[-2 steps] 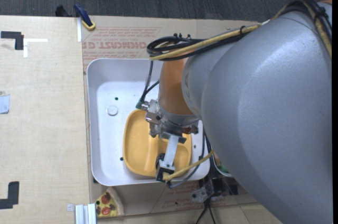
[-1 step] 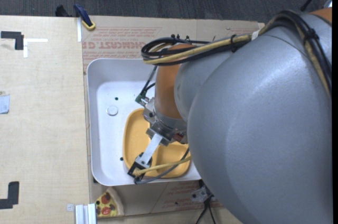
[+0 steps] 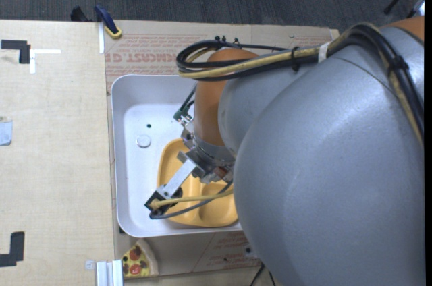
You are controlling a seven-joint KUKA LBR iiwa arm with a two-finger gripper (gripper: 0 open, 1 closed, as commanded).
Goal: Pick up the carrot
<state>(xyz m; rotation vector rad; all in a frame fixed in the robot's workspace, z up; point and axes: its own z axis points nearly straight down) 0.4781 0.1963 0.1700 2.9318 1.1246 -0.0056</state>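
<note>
My gripper [image 3: 202, 168] is low inside the white bin [image 3: 128, 163], just over a large yellow curved object [image 3: 196, 207] that lies along the bin's near side. The grey arm with its orange band [image 3: 216, 99] reaches in from the right and hides most of the bin and everything to its right. The arm's bulk hides the fingers. The only orange in view is the arm's band.
A small white disc [image 3: 143, 141] lies on the bin floor at the left. A toy pizza slice [image 3: 135, 262] sits outside the bin's near edge. A blue and yellow tool [image 3: 108, 22] lies on the cardboard beyond the bin. Bare wooden bench [image 3: 54, 143] stretches left.
</note>
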